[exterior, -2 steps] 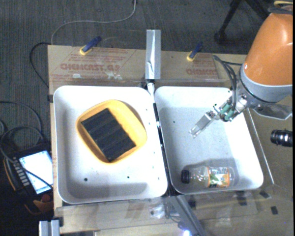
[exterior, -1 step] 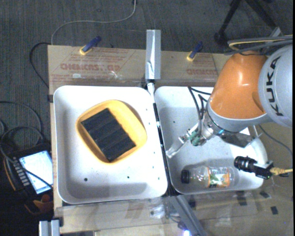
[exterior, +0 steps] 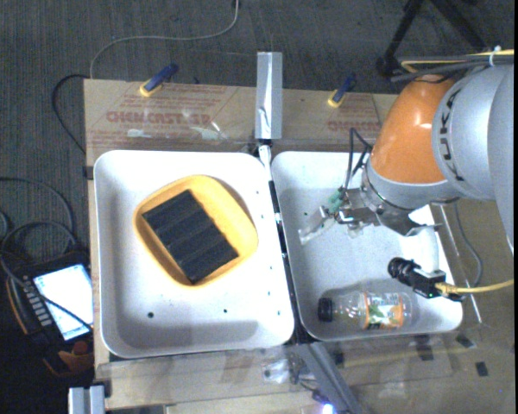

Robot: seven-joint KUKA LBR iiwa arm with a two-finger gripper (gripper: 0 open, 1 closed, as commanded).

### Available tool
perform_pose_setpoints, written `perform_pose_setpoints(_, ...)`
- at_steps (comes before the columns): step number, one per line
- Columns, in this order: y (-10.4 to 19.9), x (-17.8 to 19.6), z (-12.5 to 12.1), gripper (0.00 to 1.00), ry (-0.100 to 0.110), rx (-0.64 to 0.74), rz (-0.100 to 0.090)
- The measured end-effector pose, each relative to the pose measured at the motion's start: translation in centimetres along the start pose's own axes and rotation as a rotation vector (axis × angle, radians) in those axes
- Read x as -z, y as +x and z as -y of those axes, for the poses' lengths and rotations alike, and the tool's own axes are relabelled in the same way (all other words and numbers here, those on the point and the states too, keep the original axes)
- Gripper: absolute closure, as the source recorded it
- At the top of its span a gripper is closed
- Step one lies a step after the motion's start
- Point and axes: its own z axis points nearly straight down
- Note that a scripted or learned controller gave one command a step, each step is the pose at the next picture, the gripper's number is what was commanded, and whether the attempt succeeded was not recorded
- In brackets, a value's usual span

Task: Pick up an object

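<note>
From my remote station I judge the task to be at its early stage: no object is lifted, and the pick is not yet made. The grey arm with the orange band (exterior: 423,141) reaches over the right-hand shallow white bin (exterior: 328,257), and I take this bin as the landmark for all positions below.

The end effector (exterior: 345,210) sits over the bin's upper middle area. I cannot tell whether it is apart or together, and I see nothing clamped in it.

The likely target, a clear plastic bottle with a dark cap and an orange-green label (exterior: 365,310), lies on its side along the bin's near wall, cap toward the bin's left edge. It is well apart from the end effector, toward the bin's near side.

A yellow tray-like object carrying a ribbed black slab (exterior: 194,229) rests in the neighbouring white bin, to the landmark's left.

Remaining steps, in my estimate: align, descend, close, lift.
</note>
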Motion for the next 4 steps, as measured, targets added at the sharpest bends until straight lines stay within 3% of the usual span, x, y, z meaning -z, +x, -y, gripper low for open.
perform_pose_setpoints(1,-5.8,-4.2,6.4,0.0,0.001,0.02,-0.001)
perform_pose_setpoints(2,-10.9,-1.1,3.6,0.0,-0.001,-0.188,0.0)
perform_pose_setpoints(3,-13.0,-2.4,7.2,0.0,-0.002,-0.017,0.0)
perform_pose_setpoints(4,-5.2,-8.5,6.2,0.0,-0.002,0.053,-0.003)
